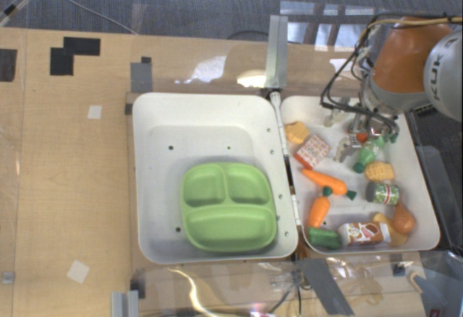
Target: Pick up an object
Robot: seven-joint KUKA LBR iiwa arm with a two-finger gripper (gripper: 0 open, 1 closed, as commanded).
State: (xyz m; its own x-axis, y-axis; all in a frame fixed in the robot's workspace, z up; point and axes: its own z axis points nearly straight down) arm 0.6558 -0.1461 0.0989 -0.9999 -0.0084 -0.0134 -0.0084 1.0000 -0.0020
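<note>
Gripper sits low in the right bin, upper area, right over a small green bottle; you can't tell its state from this angle. Around it you've got a corn cob, a carrot, a red-and-white packet and a small can. Left bin holds a green divided plate.

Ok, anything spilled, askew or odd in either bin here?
Nothing stands out. The green divided plate lies flat in the left bin. The toy foods, including two carrots, lie jumbled in the right bin, none spilled over. The gripper hangs above them.
</note>
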